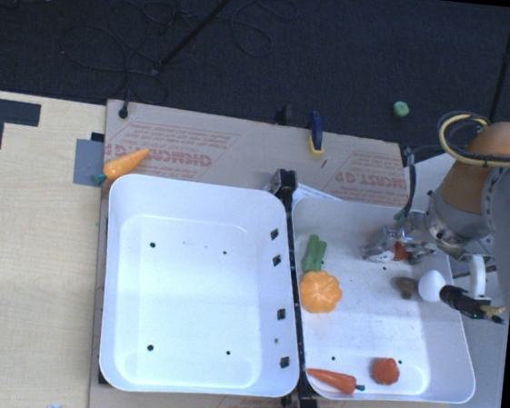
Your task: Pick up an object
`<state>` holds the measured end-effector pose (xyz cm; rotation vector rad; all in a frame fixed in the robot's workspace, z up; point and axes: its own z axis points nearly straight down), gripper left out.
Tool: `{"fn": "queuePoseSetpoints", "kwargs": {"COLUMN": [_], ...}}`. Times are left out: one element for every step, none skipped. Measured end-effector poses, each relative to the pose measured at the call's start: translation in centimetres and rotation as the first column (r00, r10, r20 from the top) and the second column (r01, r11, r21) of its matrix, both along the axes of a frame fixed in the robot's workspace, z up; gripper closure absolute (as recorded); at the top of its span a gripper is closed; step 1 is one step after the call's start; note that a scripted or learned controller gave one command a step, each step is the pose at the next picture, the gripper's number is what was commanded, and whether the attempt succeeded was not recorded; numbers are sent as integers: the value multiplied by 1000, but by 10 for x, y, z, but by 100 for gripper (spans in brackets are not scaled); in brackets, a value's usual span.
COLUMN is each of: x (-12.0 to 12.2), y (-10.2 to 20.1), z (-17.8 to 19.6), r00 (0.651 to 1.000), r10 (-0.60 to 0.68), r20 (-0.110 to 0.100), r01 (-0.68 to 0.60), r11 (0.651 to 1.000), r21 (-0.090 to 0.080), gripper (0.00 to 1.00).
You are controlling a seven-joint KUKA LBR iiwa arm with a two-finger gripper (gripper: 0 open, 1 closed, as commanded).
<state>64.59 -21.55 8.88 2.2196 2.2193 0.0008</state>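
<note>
On the table (21, 245), a pale wood-grain surface, a cardboard sheet (242, 156) with red print lies under 2 shallow white bins. Just above the left bin's (191, 287) upper left corner, a small orange carrot-shaped toy (124, 163) rests on the cardboard, its long axis slanting up to the right. The left bin is smooth, glossy plastic with rounded corners and a few dark dots on its floor.

The right bin (367, 348), of the same plastic, sits directly beside the left bin, and black clips line the seam between them. Close to that seam, at the right bin's left side, a green stalk-like piece (313, 253) stands nearly vertical in the view. Touching its lower end is a round, ribbed orange toy (319, 292), shaped like a small pumpkin or tangerine. At the right bin's bottom rim a red-orange chilli-shaped piece (333, 379) lies almost horizontal, its dark tip pointing right. Just right of it sits a small round red piece (385, 371).

The metallic pincer (385, 250) hovers over the right bin's upper right part, reaching leftward from the grey arm with its orange band. How far apart its fingers stand cannot be told, and nothing is seen between them. The orange toy lies down and to the left of the pincer, apart from it. A white rounded object (431, 285) and a small brown piece (404, 284) lie just below and right of the pincer.
</note>
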Motion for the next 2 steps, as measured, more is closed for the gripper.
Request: {"fn": "queuePoseSetpoints", "kwargs": {"x": [-94, -119], "y": [16, 0], "z": [30, 158], "r00": [1000, 1000], "r10": [-2, -4], "r20": [-11, 7], "r01": [2, 4], "r11": [1000, 1000], "r21": [5, -3], "gripper": [0, 0]}}
